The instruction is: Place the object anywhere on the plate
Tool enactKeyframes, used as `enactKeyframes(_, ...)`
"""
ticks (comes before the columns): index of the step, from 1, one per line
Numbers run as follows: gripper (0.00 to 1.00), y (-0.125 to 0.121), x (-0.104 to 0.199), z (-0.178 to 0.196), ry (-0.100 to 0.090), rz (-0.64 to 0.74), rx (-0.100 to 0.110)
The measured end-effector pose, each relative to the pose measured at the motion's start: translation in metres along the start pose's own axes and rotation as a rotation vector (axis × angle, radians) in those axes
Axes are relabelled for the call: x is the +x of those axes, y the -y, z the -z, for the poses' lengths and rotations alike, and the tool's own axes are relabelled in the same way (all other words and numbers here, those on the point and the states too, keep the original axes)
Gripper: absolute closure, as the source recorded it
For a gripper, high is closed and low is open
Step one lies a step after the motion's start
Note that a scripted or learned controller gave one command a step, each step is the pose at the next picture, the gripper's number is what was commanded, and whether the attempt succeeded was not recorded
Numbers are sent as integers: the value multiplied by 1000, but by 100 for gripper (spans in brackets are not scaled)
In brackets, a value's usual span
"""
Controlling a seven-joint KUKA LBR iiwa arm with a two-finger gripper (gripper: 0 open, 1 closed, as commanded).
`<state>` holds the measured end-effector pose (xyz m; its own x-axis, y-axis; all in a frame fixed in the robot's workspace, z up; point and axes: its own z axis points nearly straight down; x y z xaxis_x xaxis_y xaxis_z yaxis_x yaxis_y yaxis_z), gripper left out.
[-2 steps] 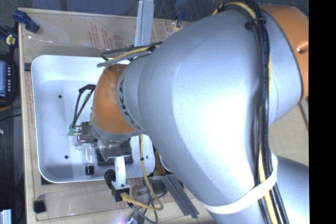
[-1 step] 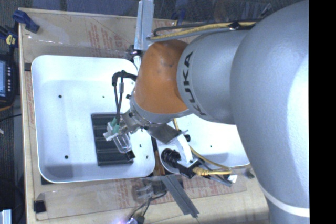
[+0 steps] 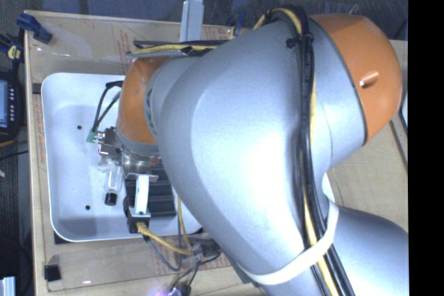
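Object and plate you cannot make out in the white bin (image 3: 62, 149); no writing reads. Your gripper (image 3: 111, 180) hangs over the bin at nine o'clock of the arm (image 3: 263, 149).

I log a grey arm (image 3: 263, 149) with an orange band (image 3: 361, 80) and a yellow cable (image 3: 309, 121) beside a black one, over a white bin (image 3: 66, 149) on a pale wood bench (image 3: 90, 38) with blue clamps (image 3: 33, 28).
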<state>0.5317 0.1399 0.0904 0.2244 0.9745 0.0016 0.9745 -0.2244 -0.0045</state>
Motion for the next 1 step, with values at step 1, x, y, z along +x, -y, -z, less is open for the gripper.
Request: enactKeyframes(1, 100, 22, -24, 53, 3, 278, 3)
